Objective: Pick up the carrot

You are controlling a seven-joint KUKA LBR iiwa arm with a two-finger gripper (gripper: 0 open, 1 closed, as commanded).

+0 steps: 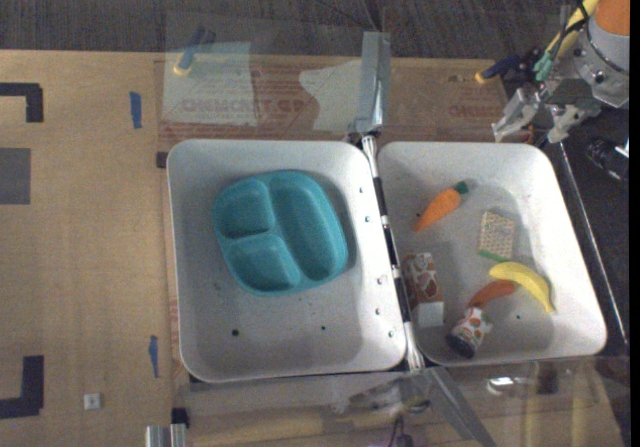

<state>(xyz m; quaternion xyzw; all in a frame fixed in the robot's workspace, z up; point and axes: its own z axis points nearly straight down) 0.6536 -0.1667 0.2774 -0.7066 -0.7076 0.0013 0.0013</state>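
The orange toy carrot (441,206) is lying clear near the right white bin's (575,235) far edge — the jaws (532,117) are hanging beyond its far-right corner; their opening is impossible to tell.

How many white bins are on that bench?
2: the left bin holds a teal divided plate; the right bin holds the carrot and other small items.

On the counter (90,235), a divided plate (282,232) lies in the left bin (190,265); the carrot (441,205) (with other items) lies in the right bin (570,235).
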